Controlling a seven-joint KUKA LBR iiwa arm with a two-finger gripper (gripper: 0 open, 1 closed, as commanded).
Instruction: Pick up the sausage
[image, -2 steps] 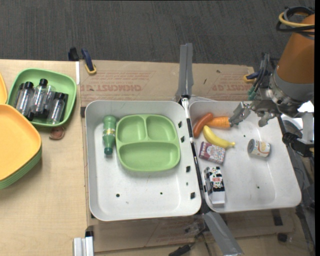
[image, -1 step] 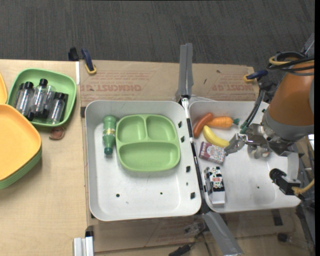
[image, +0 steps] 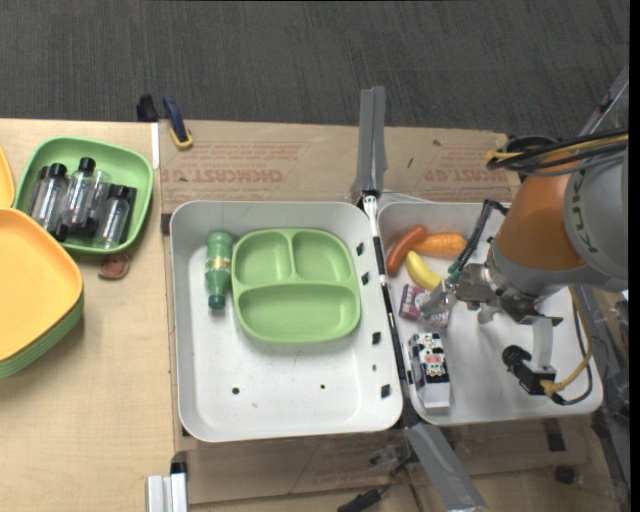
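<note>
The sausage (image: 403, 246) is a short, smooth, reddish-brown link with rounded ends, lying slantwise in the far left corner of the right bin (image: 560, 405), close against the divider between the two bins. Just beside it, toward the right, lies an orange carrot (image: 443, 242), and a yellow banana (image: 421, 270) sits right below the two, its upper end near the sausage's lower end. A small purple packet (image: 411, 301) rests beside the banana near the bin's left wall, and a white carton with a black-and-white pattern (image: 431, 366) lies farther toward the near edge. The arm (image: 545, 235) reaches in from the right, its orange band over the right bin, and the gripper (image: 437, 310) hangs low near the banana and the purple packet, apart from the sausage; whether its claw is spread or closed cannot be told from this view. The left bin (image: 200, 400) holds a green divided plate (image: 296, 284) with a green bottle (image: 218, 268) lying along its left side. On the bench to the left, a green tray of small dark-capped bottles (image: 85, 195) sits beside a stack of yellow plates (image: 35, 295).
</note>
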